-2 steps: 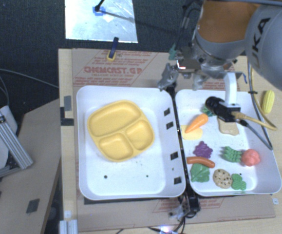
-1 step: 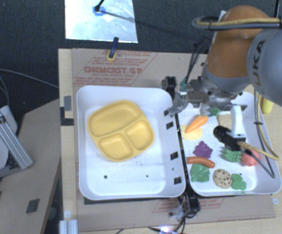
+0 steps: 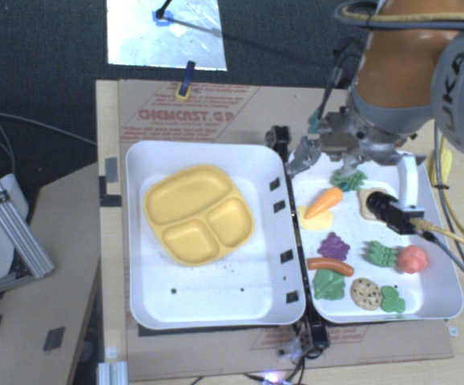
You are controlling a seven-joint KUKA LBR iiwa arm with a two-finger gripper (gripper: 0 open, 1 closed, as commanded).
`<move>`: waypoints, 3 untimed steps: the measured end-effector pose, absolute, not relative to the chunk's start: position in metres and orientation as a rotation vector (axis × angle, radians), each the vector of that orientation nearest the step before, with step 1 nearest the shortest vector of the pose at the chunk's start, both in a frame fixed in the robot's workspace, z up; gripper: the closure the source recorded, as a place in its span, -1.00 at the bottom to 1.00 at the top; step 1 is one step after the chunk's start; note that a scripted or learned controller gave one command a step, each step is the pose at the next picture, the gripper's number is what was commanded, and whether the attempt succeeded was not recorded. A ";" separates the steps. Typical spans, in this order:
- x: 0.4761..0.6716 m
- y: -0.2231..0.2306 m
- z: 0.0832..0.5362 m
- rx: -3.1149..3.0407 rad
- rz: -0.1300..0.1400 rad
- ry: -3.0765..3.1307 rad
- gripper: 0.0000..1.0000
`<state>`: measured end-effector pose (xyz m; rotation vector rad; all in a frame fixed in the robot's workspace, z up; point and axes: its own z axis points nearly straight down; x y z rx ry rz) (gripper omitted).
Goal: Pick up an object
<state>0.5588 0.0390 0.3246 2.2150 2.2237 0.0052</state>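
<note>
Bench [image 3: 215, 107]: two white bins.
Left bin [image 3: 215, 295]: yellow divided tray [image 3: 198, 213].
Right bin [image 3: 444, 291]: orange carrot [image 3: 323, 202], purple grapes [image 3: 334, 246].
Gripper [image 3: 345, 167]: upper right; I cannot tell its opening.

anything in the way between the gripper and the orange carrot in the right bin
Nothing visible does. The gripper hangs over the right bin's upper left corner, and only bare bin floor shows between it and the carrot. The purple grapes and sausage lie on the carrot's other side, nearer the camera.

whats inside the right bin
Toy food: a carrot, purple grapes, a sausage, a cookie, green leafy pieces and a pink fruit. The arm covers the right bin's far end, so anything under it is hidden.
</note>
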 end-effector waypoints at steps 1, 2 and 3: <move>0.547 0.097 0.384 2.209 0.009 2.230 -1.00; 0.542 0.203 0.316 2.209 -0.002 2.240 -1.00; 0.531 0.237 0.420 2.209 0.019 2.229 -1.00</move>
